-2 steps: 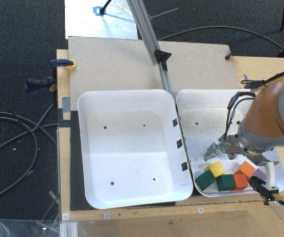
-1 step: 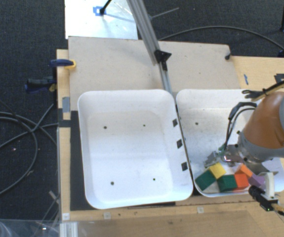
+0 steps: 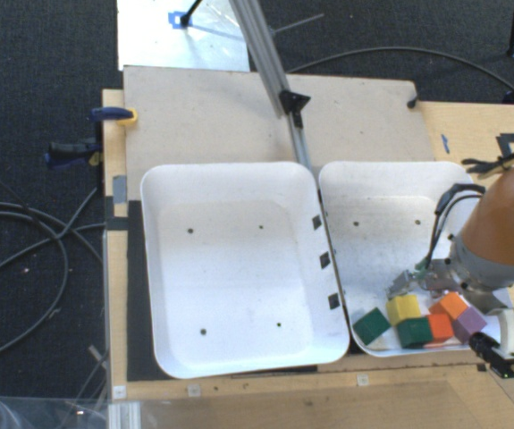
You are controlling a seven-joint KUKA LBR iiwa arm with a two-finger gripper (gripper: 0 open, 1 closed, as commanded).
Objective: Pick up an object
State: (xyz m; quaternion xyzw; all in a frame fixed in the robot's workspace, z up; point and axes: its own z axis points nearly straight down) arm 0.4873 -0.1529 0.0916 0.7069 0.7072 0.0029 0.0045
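A cluster of small blocks sits in the near corner of the right bin [image 3: 373, 195]: a yellow block [image 3: 405, 307], a dark green block [image 3: 372, 325], another green block [image 3: 413, 332], orange blocks [image 3: 444, 318] and a purple block [image 3: 468, 321]; the gripper [image 3: 410, 282] hovers just beside the yellow block, its state impossible to tell; the left bin [image 3: 163, 239] lies alongside.

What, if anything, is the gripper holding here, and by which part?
It cannot be told. The gripper is low in the right bin, just above the yellow block in the cluster of blocks, but no block is visibly between its fingers.
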